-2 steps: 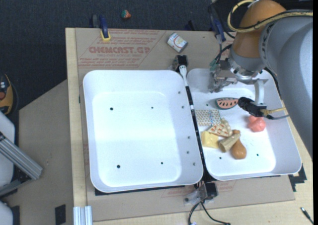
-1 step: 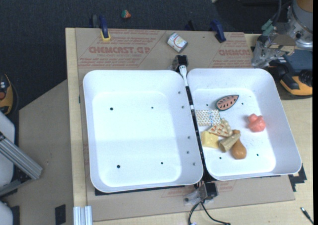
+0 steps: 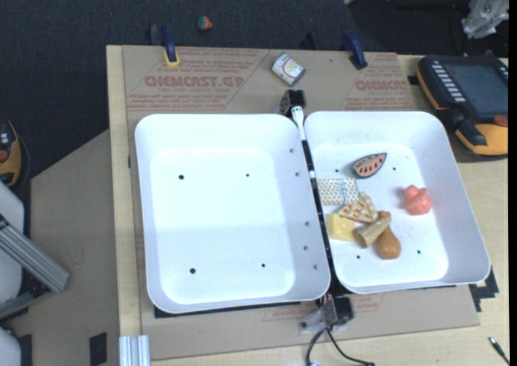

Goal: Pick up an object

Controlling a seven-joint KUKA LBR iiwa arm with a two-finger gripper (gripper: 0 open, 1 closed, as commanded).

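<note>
Right bin [image 3: 452, 195] | watermelon slice [image 3: 369, 165] | long axis left-right, slightly tilted

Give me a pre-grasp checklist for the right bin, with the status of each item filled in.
1. Objects to pick lie in the right bin: ok.
2. An isolated target exists: ok, the pink toy and the watermelon slice each lie apart from the rest.
3. Central pile is separable: not ok, the yellow wedge, cracker piece and brown drumstick touch or overlap.
4. Targets stand away from the bin walls: ok.
5. Gripper state before descent: cannot tell.
</note>
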